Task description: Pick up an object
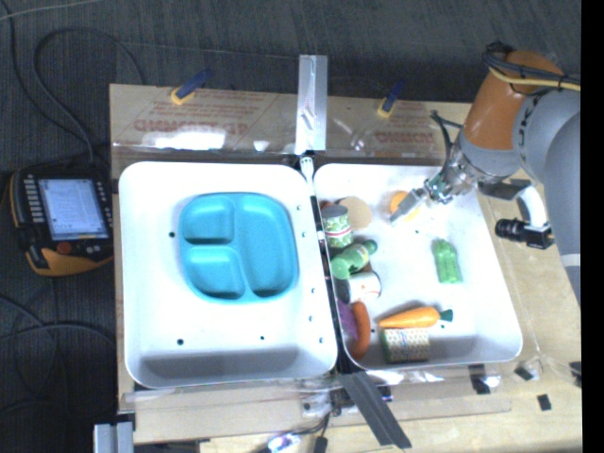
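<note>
My gripper (418,202) hangs low over the far part of the right bin (491,281), at the end of the grey arm with its orange band (495,107). A small orange piece (398,199) lies right at its tip, touching or nearly so; I cannot tell whether it is held. Other items in that bin are a green bottle (446,260), a carrot (411,317), a tin can (406,344), a red-labelled can (335,223), a green item (354,253), a white and brown can (366,284) and a red sausage shape (360,324).
The left bin (151,338) holds a blue divided tray (236,245). A beige round thing (355,208) lies by the divider (318,253). A teach pendant (61,215) sits left of the bench. Most items crowd the right bin's left side and front.
</note>
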Action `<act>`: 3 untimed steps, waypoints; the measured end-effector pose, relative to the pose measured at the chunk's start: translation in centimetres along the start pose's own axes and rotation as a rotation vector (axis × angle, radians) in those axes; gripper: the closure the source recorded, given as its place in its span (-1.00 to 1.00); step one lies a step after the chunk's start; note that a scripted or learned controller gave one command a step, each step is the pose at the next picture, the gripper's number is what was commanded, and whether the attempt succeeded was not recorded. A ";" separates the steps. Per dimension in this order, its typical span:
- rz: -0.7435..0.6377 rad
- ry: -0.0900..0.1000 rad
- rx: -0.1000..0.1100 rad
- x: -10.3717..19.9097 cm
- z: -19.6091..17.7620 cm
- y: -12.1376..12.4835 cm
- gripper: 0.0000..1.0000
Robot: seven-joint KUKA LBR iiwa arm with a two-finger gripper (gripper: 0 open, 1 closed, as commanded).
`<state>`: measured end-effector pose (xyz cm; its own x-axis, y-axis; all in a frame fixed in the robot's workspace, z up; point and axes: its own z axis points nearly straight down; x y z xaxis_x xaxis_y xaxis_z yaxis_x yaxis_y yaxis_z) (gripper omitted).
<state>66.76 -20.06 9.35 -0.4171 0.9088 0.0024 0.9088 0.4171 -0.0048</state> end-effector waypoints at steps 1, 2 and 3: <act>0.403 0.012 -0.010 -0.1 0.3 0.6 -1.00; 0.407 -0.003 -0.014 -0.7 -0.7 0.3 1.00; 0.356 -0.001 -0.005 3.1 -8.6 1.2 1.00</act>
